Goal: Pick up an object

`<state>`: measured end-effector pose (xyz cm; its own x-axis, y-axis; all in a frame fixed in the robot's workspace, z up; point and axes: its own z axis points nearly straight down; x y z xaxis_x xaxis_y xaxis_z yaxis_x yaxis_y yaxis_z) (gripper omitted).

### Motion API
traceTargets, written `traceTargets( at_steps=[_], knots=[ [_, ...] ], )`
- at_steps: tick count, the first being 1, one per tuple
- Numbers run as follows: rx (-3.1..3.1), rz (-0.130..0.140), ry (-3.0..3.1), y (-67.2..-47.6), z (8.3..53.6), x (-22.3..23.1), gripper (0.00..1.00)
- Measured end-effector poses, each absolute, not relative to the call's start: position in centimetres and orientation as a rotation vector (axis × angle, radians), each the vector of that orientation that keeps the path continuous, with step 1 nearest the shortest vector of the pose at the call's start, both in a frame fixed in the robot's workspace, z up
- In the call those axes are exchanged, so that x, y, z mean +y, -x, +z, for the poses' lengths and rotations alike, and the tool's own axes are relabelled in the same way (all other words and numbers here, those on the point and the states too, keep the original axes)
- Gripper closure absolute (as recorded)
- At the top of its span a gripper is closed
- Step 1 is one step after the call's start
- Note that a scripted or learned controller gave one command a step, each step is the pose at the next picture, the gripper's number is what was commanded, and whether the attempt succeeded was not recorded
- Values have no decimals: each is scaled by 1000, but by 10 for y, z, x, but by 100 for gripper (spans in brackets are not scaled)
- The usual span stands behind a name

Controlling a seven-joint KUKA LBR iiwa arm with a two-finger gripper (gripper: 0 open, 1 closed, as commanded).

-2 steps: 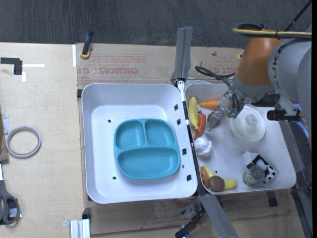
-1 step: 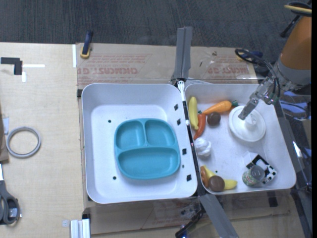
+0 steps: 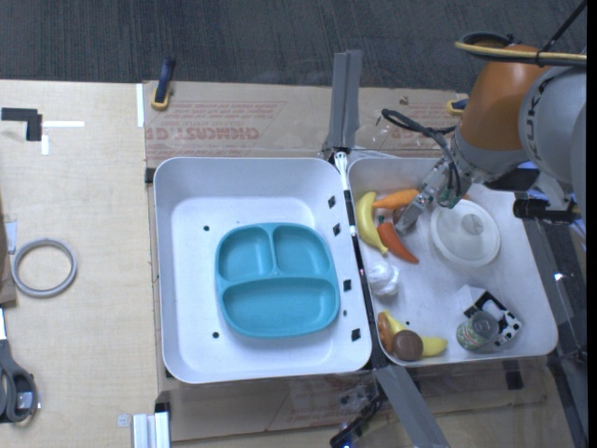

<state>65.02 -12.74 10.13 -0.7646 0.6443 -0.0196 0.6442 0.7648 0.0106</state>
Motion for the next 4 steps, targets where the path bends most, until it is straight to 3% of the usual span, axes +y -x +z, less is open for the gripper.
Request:
traceTargets(
  at_steps=[1,2,3,4],
  knots=[
    [2922,-1,-1142,-629,93,-95,0],
    [2887,-1,-1231,-621,93,-176,0],
    [2798,1,-1422,-640,93,-123,0],
    [2796,-3,-1417,-641,103,-124,100]
  ],
)
